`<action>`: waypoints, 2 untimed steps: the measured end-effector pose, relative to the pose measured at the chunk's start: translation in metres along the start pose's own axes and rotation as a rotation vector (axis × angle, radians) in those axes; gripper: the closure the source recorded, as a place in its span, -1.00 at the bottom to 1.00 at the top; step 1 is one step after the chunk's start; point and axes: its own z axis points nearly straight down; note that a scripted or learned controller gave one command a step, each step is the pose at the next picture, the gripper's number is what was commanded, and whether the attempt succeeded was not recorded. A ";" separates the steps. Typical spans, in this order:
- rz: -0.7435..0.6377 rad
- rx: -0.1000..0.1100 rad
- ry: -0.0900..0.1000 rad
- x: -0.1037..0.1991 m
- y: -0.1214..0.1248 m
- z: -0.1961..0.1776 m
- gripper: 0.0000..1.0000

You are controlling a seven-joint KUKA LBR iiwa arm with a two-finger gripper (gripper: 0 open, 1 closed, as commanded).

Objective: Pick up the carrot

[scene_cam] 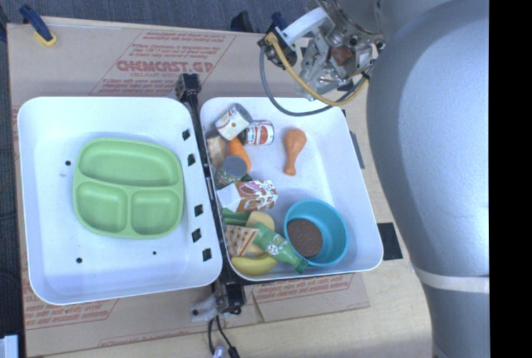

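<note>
Gripper (320,66) hovers at the upper middle of the frame, just above the top rim of the right bin (353,182); how its jaws stand can't be told from here. Down in that bin's upper left, the carrot (239,152) lies among packed toy foods, beside a small can (259,133). A drumstick (292,149) sits right of it, apart. Over left, a green divided plate (129,186).
</note>
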 end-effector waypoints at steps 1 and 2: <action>0.002 0.009 -0.012 -0.001 -0.002 0.008 -1.00; -0.143 0.013 -0.024 -0.004 -0.039 0.134 -1.00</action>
